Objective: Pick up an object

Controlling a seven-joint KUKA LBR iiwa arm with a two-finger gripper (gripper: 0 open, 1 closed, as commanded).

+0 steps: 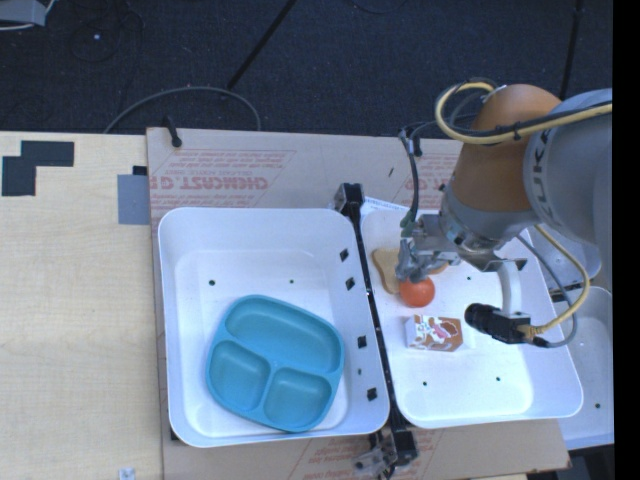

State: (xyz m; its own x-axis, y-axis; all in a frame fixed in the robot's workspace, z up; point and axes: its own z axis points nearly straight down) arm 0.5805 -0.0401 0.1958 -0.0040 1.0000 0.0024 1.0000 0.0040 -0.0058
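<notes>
Arm reaches in from the right, over the right bin (560,398). Hand (413,271) is low in that bin's upper-left part, directly above an orange-red ball (418,292). The finger metal comes down to the ball's top edge; it looks to be touching or just short of it. Cannot tell whether the fingers are spread or pressed together, and the ball is not seen between them, so no hold can be claimed.

Other items in the right bin: a tan flat piece (385,263) just left of the hand, partly hidden by it; a small printed packet (435,333) just below the ball, apart from it. A black cable end (497,322) hangs near the packet's right side.

Left bin (190,238) carries a blue divided tray (275,361), well apart from the hand.

Step in hand, as judged: the descent onto the target, with the ball as the likely pick. Nothing lifted yet; the ball sits on the bin floor.

Next move calls for: fingers straddling the ball squarely, since a round thing will roll out of an off-centre pinch. The tan piece is close enough to be nudged. Then close and lift straight up.
</notes>
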